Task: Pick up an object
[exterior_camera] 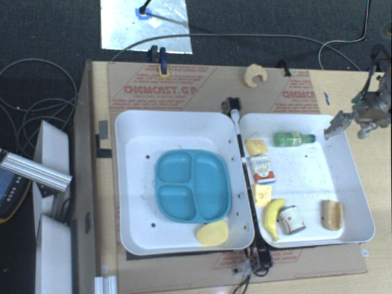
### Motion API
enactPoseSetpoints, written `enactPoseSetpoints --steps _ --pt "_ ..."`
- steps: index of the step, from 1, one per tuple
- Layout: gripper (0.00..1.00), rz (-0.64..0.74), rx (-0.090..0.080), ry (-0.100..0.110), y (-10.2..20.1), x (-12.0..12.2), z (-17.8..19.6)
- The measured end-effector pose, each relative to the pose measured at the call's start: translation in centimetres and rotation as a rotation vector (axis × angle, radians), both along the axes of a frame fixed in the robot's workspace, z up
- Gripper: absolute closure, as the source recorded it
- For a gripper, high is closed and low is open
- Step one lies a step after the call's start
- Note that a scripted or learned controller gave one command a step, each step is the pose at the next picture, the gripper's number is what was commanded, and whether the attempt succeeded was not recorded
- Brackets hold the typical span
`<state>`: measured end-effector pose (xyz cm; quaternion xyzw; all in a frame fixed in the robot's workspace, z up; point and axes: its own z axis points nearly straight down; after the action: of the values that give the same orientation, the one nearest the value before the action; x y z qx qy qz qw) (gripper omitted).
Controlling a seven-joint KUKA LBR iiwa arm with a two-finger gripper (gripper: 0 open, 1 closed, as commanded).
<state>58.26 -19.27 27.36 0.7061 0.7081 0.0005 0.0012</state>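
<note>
Green bottle [293, 139] — claw [352, 122] nearby, apart.

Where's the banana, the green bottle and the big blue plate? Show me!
banana [272, 216]: camera view, middle of its yellow curve.
green bottle [292, 139]: camera view, middle of its body.
blue plate [192, 184]: camera view, ridge between its compartments.

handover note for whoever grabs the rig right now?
Gripper: at the right bin's upper right rim, nothing visibly held.
Right bin holds: green bottle, yellow block, red-and-white carton, cheese wedge, banana, small can, bread piece.
Left bin: blue divided plate, yellow piece below it.
Done: nothing picked.
Left: descend, grasp one item; the bottle lies nearest.
</note>
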Motion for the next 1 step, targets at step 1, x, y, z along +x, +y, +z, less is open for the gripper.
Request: enactPoseSetpoints --steps 1 --pt "0.0 0.0 0.002 0.004 8.06 -3.87 -15.23"
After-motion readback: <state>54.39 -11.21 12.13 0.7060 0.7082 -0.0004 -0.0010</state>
